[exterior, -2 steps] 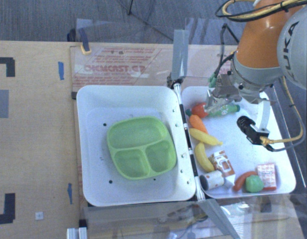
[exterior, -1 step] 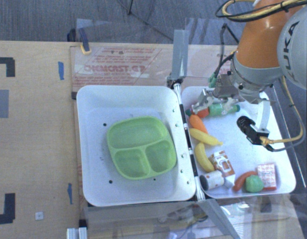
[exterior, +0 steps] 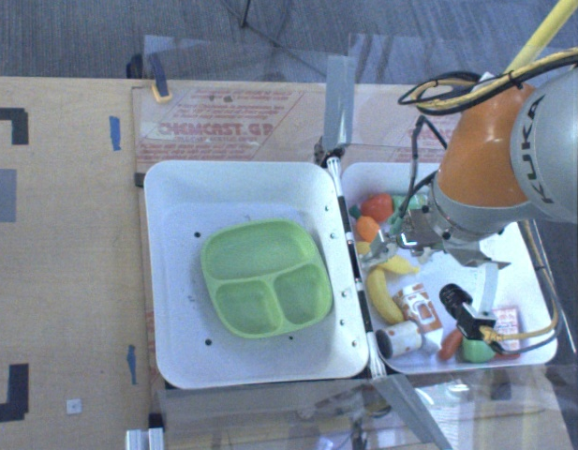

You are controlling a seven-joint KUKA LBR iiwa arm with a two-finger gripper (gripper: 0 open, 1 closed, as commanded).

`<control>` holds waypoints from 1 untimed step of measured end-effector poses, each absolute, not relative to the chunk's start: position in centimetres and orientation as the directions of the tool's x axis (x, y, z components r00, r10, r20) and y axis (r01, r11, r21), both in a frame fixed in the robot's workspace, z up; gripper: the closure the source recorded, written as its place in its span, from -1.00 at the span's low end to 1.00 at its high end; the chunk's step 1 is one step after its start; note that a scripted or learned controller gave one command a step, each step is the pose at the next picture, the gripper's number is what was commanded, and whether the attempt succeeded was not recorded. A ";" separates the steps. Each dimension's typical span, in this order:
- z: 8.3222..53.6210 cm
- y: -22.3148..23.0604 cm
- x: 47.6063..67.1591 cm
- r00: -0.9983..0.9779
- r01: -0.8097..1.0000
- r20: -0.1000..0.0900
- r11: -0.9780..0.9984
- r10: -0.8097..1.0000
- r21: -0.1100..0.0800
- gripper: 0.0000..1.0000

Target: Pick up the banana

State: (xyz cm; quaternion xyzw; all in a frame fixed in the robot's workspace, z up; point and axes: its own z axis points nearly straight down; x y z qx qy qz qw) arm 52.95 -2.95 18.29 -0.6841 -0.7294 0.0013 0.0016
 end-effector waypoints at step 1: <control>24.4 -8.8 51.7 0.015 1.000 -0.001 -0.015 1.000 -0.002 -1.00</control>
